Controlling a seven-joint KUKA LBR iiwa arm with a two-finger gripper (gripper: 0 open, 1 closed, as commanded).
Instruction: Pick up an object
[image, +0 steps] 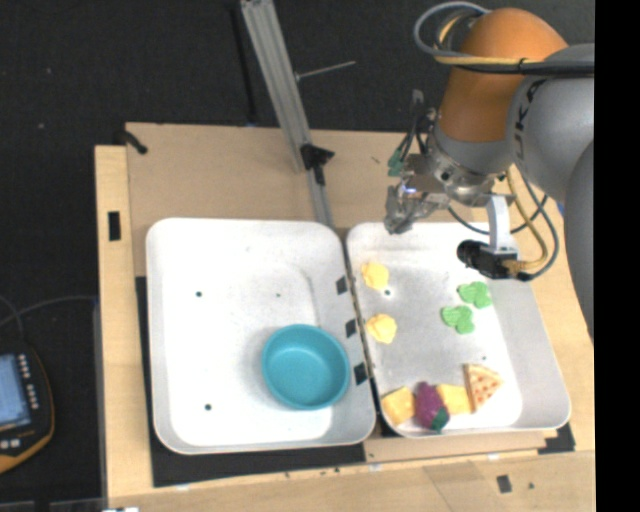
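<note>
While my arm reaches in from the right, my gripper (400, 218) hangs over the far left corner of the right bin (530, 330); whether it is spread or pressed together I cannot tell. In that bin lie two yellow pieces (375, 276), two green ones (466, 306), a pizza slice (483, 384) and grapes (430, 404). A blue bowl (305, 366) sits in the left bin (200, 270).
</note>
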